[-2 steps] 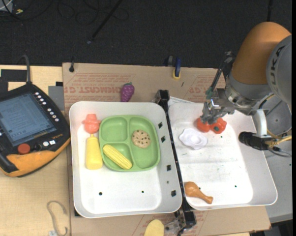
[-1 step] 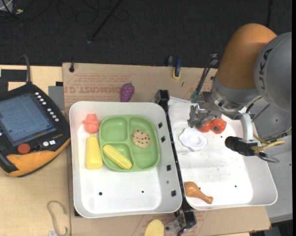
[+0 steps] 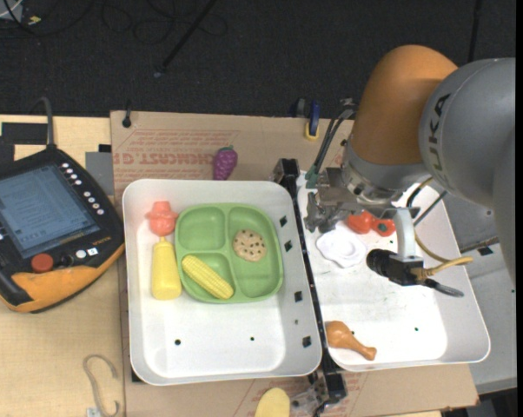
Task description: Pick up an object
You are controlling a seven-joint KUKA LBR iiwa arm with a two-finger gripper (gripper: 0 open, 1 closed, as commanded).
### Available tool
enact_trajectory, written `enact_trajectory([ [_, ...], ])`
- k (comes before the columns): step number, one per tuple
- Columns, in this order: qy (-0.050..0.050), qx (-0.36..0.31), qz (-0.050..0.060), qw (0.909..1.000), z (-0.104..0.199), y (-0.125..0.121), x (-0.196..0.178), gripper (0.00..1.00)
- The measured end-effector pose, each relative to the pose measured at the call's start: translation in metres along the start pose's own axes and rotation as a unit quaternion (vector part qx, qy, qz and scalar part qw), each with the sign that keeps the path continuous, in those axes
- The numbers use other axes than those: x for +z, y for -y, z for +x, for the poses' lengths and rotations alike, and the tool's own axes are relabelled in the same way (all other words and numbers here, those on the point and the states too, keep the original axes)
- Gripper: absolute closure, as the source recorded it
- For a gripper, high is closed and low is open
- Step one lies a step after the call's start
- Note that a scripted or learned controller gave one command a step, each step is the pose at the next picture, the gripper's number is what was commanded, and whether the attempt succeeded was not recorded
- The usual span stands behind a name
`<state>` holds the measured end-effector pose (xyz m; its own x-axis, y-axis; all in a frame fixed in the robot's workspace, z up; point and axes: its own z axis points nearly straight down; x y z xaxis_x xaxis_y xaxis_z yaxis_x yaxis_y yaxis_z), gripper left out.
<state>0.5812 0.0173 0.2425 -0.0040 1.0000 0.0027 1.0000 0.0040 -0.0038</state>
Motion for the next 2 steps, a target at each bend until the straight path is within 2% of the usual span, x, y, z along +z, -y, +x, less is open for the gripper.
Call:
enact_trajectory([
  [1, 0.001, 0.001, 0.001, 1.0000, 0.038, 0.022, 0.012, 1.00],
  [2, 0.001, 0.000, 0.000, 1.0000, 0.088, 0.029, 0.009, 1.00],
])
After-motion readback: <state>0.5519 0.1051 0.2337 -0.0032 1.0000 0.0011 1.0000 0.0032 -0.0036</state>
